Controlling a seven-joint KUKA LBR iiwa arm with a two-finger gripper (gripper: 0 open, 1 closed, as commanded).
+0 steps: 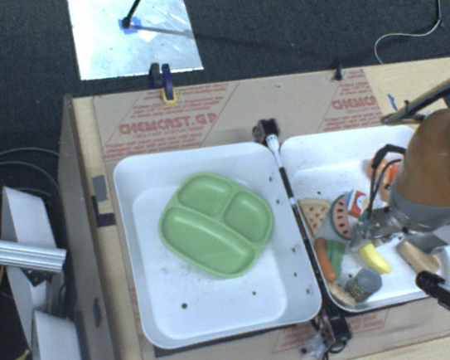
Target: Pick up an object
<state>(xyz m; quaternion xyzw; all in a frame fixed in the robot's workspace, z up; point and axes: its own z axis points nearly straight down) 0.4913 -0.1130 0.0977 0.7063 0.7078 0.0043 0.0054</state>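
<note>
Banana (375,259), small yellow toy, lies in the view-right bin (329,144), toward its near edge and just below the gripper (368,231). Gripper is low over the bin's clutter, tip right by the banana's upper end. Can't tell if it's open or closed; too small & partly hidden by the wrist.

Arm (434,206) comes in from view right, bent down into the bin. The grey wrist section is nearest the gripper, w/ the orange band (431,157) above it covering the bin's far-right part.

Around the gripper, all in the same bin:
- watermelon slice (344,217), just left of it
- pizza slice (314,214), further left, near the bin's left wall
- orange-red carrot (328,262), w/ a green bit beside it
- grey round item (363,284), below the banana at the near rim
- tan piece (415,257), right of the banana, partly under the arm
- red/white item (355,197), above the watermelon; print on it not legible

View-left bin (197,159) holds a green divided plate (217,225), 3 compartments, sitting at a tilt to the bin's sides.

Both bins rest on a brown sheet (296,97) printed in red "CHEMCAST GP", full at left; at right the same print is cut off by the arm. A silver panel (134,29) lies on dark floor beyond the bench.
</note>
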